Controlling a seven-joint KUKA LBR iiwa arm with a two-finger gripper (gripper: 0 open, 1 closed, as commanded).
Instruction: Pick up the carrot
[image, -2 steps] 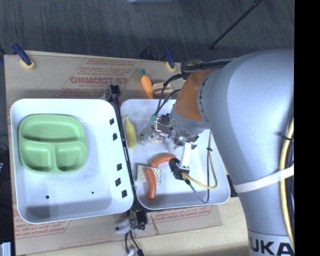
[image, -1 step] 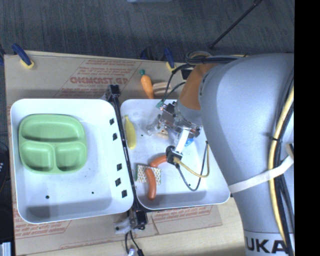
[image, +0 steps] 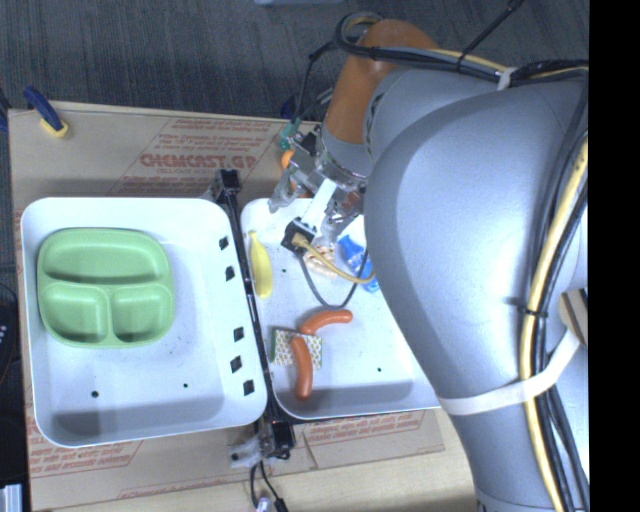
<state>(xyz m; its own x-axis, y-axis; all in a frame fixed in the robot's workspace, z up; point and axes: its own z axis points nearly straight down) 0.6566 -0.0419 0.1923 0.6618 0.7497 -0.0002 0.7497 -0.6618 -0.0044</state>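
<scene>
carrot (image: 303, 378) lies free in right bin (image: 388, 345); gripper (image: 305, 205) apart, its state we cannot tell; approach step, we reposition next.

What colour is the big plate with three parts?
The plate is light green, seen clearly in the camera view.

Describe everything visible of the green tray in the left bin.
The green tray is a pale green rounded rectangle that looks like matte plastic, moulded into three compartments: one long one on the far side, two smaller ones side by side nearer the camera. It lies flat, open side up, with nothing in it, on the floor of the left bin, toward its far left corner. Only the bin touches it.
</scene>
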